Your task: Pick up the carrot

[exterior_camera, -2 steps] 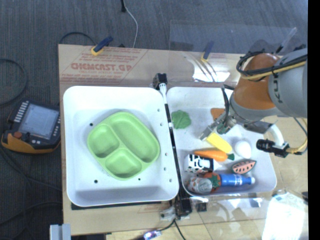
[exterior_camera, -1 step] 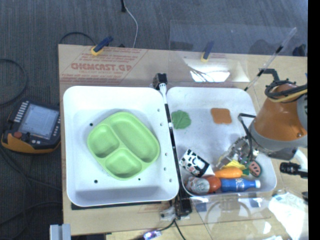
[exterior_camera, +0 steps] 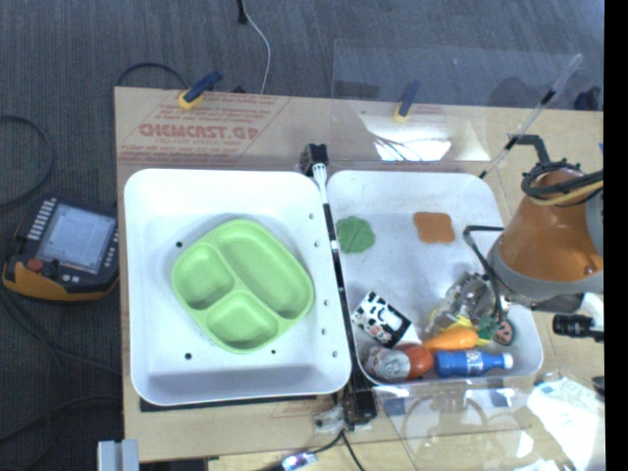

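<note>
The carrot (exterior_camera: 453,340) is a small orange piece lying near the front of the right bin (exterior_camera: 392,199), between a red tomato (exterior_camera: 420,359) and a blue bottle (exterior_camera: 473,363). My gripper (exterior_camera: 469,304) hangs low in the right bin, just behind the carrot and close over it. The arm's orange band (exterior_camera: 543,245) rises behind it toward the right. The metal of the gripper is cluttered against the items below, and I cannot tell whether it touches the carrot.
The right bin also holds a green disc (exterior_camera: 354,234), a brown square (exterior_camera: 434,227), a black-and-white box (exterior_camera: 380,317) and a silver can (exterior_camera: 389,363). A green divided plate (exterior_camera: 242,283) lies in the left bin (exterior_camera: 147,204). A pendant (exterior_camera: 61,248) rests at far left.
</note>
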`<state>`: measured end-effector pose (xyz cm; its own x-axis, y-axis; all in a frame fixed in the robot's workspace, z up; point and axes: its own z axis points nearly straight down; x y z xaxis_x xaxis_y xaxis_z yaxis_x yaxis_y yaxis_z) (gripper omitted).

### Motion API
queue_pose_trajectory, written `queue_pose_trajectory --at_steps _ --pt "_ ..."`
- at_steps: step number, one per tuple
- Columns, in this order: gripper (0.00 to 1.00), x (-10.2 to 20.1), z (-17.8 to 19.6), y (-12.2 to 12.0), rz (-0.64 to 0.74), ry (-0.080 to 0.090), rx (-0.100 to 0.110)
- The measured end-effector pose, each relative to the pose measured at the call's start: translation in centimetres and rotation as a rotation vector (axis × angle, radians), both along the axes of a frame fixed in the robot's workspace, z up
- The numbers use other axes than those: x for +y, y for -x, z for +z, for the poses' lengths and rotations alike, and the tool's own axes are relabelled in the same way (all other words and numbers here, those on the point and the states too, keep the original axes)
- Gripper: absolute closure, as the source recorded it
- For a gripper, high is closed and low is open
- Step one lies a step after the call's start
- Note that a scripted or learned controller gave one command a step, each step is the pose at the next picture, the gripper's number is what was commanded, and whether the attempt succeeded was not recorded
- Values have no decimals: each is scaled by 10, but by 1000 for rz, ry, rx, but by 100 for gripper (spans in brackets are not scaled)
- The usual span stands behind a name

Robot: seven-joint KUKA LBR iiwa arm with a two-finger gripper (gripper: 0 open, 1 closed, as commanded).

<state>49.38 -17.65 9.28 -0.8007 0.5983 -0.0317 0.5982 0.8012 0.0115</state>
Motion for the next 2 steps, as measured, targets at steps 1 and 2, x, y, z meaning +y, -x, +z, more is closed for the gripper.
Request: queue_pose_trajectory --at_steps 1,2 --pt "100 1 0 0 99 4 2" --pt "100 18 0 1 435 16 7"
